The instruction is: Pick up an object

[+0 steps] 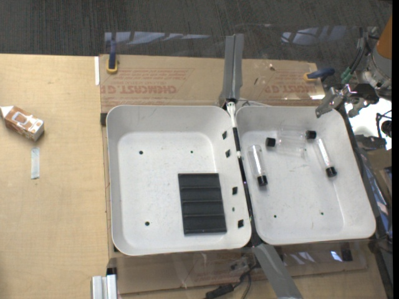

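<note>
Looking down at a slant from the fixed camera. Finding the left shallow white plastic bin [115,167] and the right shallow white plastic bin [355,217] sitting side by side, touching along their inner rims.

Seeing the grey two-finger gripper [340,106] hanging over the far right corner of the right bin, at its rim, with the fingers spread apart and nothing pinched between them. Noting the grey arm with its orange band [388,42] reaching in from the right edge.

Spotting, in the right bin, a clear plastic tube with a black cap at its near end [257,164] lying near the left wall. Spotting a second clear black-capped tube [326,159] lying towards the right wall, well apart from the first. Making out between them, further back, a clear see-through piece with a black cap at each end [290,139]; struggling to tell its shape. Keeping all three apart from the gripper.

Seeing, in the left bin, a flat black ribbed rectangular block [202,203] lying near the front wall.

Noticing brown cardboard with red lettering [149,80] lying under the bins, and a small orange-and-white carton [24,123] resting on the pale wooden bench [56,229] far to the left.
</note>
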